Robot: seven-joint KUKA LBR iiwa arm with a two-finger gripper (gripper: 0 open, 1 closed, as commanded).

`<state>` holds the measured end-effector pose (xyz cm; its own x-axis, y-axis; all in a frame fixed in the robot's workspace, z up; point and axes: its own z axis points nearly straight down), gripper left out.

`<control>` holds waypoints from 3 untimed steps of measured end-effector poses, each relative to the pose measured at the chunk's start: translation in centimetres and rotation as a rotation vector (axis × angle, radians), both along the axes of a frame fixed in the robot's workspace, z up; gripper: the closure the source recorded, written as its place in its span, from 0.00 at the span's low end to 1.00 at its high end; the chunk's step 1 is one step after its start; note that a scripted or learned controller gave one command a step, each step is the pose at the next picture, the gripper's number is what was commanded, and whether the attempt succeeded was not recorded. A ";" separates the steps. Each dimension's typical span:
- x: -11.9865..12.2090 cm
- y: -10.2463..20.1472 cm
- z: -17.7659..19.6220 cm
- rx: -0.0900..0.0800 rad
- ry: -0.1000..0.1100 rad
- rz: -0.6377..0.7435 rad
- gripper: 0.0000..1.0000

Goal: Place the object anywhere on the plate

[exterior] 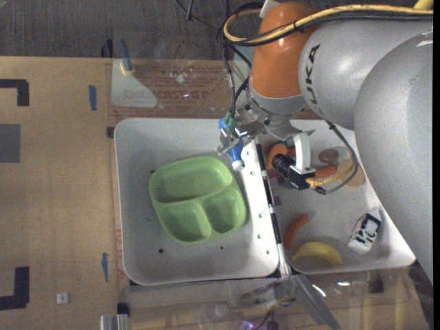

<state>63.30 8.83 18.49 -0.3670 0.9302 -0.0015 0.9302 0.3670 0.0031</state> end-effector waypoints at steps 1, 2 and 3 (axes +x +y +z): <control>-6.6 2.0 2.8 0.000 0.004 0.391 1.00; -6.5 1.9 2.9 0.000 0.003 0.391 0.00; -8.6 2.7 12.5 -0.001 0.000 0.456 0.00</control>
